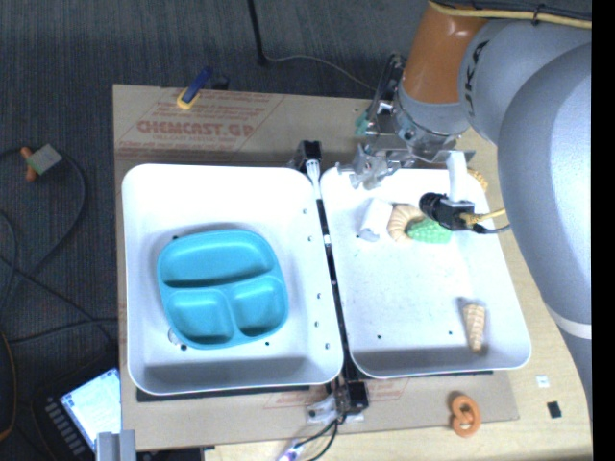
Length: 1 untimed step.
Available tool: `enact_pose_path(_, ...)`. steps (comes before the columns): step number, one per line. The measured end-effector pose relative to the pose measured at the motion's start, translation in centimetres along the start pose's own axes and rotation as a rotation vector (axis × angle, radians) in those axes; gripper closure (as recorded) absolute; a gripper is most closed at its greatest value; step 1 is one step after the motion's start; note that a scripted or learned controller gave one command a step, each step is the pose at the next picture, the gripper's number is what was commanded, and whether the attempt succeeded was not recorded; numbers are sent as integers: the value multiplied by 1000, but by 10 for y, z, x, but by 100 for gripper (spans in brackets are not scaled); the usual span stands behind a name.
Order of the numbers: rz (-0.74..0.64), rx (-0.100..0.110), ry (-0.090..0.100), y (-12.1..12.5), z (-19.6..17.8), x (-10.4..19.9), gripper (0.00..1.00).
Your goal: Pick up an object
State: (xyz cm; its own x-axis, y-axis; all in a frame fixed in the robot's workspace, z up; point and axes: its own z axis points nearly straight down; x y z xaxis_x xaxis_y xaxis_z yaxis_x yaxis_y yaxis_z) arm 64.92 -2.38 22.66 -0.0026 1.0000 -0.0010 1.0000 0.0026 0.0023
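Nearest the camera, an orange ring (pixel 465 413) lies on the desk (pixel 567 392). Gripper (pixel 377 171) hangs over the right bin's (pixel 423 358) far edge; finger state cannot be told. Green toy (pixel 430 230) lies nearby.

The grey arm (pixel 548 152) reaches in from the right, its orange band (pixel 444 51) above the wrist. The gripper (pixel 377 166) points downward.
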Motion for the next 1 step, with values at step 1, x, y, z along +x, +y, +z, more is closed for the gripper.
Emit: enact_pose_path(1, 1, 4, 0, -105, 1, 52, 100)
